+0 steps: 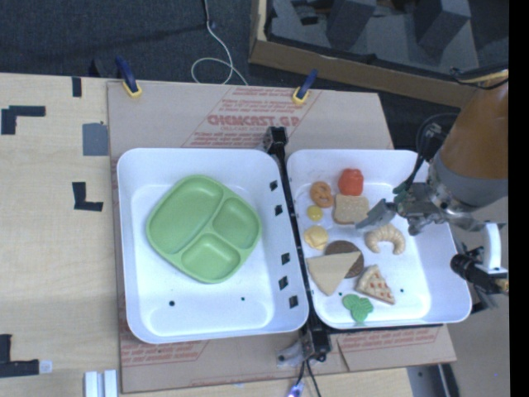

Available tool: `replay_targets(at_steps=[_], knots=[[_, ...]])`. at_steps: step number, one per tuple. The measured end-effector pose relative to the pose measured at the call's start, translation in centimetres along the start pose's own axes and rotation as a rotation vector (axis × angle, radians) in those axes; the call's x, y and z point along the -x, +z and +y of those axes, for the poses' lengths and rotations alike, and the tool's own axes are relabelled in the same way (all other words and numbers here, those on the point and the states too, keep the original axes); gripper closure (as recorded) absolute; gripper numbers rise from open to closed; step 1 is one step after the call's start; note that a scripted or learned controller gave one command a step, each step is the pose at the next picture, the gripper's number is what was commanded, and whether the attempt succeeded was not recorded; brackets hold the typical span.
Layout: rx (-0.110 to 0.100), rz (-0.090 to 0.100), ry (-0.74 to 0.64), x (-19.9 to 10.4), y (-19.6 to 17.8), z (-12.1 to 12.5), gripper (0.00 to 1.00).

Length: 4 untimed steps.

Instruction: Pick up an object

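Gripper hangs over the right bin, fingers spread apart and holding nothing, just above the croissant. Around it lie a tomato, toast slice, pretzel, cheese wedge and pizza slice. Left bin holds a green divided plate.

The arm is cut off by the right edge. The far right wall of the right bin is covered by the wrist. The gripper is blurred, so its fingers cannot be made out. The brown piece is partly overlapped by the tan wedge.
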<state>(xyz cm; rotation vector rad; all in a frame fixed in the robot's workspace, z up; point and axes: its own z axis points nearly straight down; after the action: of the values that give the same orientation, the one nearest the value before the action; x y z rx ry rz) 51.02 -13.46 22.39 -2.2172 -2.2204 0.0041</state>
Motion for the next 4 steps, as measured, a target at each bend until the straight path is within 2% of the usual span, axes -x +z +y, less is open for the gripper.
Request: replay_targets(at_steps=[1,2,3,4], knots=[[-0.004,0.0,-0.004,-0.1,12.4,10.9,0.0],[-0.05,-0.008,0.014,-2.0,14.2,14.9,0.0],[0.003,-0.005,0.005,4.1,14.0,15.8,0.0],[0.015,-0.004,-0.003,3.5,12.5,16.3,1.0]])
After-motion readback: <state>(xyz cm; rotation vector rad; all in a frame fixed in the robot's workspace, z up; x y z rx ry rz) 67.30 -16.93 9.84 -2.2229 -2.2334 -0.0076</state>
